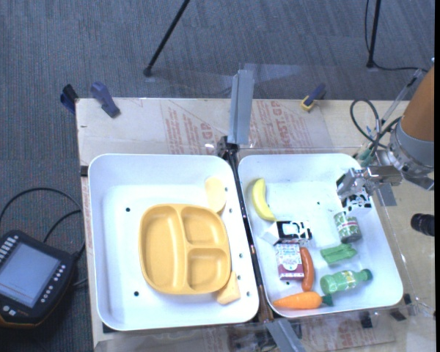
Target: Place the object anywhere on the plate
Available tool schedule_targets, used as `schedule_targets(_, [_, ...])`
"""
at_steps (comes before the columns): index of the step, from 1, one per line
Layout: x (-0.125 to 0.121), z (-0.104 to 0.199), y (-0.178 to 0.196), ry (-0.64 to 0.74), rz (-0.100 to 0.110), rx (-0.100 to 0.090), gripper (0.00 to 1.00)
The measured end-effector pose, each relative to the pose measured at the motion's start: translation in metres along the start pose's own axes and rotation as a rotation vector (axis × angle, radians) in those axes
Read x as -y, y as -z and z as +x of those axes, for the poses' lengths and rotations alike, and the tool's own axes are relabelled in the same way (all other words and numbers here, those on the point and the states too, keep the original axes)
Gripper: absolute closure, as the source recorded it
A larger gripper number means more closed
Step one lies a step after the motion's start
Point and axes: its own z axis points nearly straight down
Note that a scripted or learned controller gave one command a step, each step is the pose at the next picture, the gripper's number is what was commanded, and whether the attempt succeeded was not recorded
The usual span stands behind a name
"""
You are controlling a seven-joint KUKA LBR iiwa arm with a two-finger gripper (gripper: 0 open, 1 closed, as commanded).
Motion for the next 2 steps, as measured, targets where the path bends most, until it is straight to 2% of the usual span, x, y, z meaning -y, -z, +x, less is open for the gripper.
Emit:
schedule_targets(1, [-0.021, 0.109, -0.029, 0.253, 0.004, 0.000, 1.00])
schedule_targets(2, [0.004, 0.178, -0.037, 0.166, 0.005, 0.001, 1.00])
